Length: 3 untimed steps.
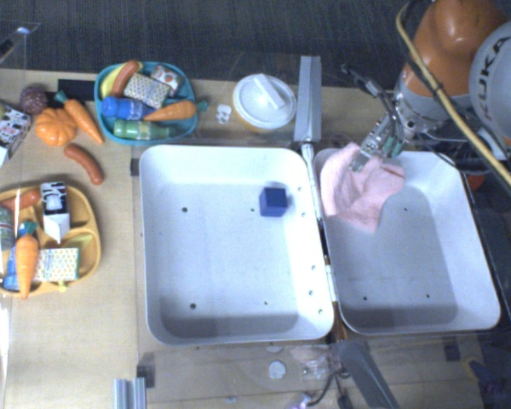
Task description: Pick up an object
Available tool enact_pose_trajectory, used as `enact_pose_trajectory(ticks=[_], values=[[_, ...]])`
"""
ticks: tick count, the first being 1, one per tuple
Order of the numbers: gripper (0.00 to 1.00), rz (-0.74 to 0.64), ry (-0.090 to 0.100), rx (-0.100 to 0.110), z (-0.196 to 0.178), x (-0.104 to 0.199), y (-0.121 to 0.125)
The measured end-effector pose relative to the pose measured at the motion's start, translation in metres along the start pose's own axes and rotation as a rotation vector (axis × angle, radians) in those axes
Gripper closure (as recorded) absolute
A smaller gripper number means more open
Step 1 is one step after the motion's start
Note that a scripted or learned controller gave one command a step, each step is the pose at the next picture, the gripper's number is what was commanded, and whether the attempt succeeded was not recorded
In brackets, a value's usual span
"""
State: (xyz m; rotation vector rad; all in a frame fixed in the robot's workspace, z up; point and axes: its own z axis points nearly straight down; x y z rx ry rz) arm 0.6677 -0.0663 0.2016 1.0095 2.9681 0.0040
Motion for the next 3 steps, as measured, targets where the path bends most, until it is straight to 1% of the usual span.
enact_pose_trajectory(ticks=[1,2,3], values=[[1.00,0.366,0.002,0.003,-0.005,0.009,-0.005],[1.00,0.187,0.000,0.001,0.015,0.017,0.026],[1.00,0.472,0.002,0.002,0.016,0.071,0.047]])
